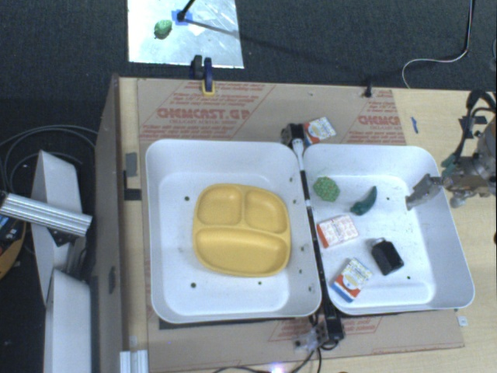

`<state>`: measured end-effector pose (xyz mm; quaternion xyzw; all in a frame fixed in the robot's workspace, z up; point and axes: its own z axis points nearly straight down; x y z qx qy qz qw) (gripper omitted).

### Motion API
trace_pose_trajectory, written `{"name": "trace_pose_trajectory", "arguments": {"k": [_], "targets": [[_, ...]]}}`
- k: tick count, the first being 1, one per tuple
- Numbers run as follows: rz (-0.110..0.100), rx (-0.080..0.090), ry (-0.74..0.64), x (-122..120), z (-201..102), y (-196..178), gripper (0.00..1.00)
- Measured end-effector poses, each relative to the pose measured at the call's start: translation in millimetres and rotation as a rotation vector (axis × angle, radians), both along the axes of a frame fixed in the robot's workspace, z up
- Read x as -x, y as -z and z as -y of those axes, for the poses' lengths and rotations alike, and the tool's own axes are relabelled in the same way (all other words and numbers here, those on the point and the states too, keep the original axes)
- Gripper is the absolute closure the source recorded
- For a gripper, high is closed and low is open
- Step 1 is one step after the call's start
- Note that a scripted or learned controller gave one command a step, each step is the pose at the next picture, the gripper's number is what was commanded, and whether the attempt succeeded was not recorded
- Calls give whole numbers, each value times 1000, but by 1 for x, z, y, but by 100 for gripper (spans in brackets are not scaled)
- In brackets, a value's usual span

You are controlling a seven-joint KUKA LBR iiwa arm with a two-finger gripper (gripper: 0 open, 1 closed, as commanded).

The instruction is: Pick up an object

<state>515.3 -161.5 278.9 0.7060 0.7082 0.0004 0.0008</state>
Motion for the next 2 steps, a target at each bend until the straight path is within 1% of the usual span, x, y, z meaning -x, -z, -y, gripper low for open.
{"name": "trace_pose_trajectory", "arguments": {"k": [1,2], "targets": [[-3,-1,2,20,-21,148,0],[0,0,2,22,-1,195,0]]}}
